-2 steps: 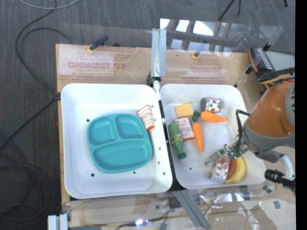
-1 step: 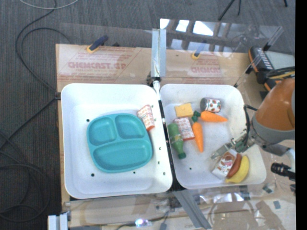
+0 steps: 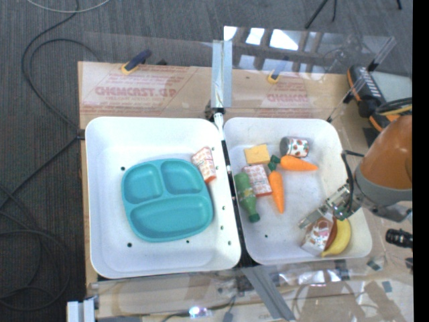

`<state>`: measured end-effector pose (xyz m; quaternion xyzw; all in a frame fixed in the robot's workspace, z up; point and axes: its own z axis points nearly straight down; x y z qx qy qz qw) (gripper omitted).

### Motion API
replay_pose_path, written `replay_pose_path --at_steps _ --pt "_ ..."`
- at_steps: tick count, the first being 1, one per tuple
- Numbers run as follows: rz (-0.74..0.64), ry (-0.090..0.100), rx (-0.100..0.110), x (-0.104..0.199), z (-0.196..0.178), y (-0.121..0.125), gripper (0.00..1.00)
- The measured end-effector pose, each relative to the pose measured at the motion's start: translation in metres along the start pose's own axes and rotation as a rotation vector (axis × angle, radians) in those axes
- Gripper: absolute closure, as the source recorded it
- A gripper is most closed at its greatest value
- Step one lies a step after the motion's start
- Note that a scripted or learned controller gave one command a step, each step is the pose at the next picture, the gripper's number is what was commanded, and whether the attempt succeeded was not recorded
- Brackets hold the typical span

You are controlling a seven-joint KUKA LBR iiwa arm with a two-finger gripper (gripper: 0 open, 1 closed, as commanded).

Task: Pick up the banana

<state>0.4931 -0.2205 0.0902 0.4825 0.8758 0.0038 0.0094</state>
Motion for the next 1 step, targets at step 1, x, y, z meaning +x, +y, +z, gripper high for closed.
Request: replay_pose_path --at_steps 1 --pt "-0.031 0.0 0.001 -0.0003 0.0 -0.0006 0.0"
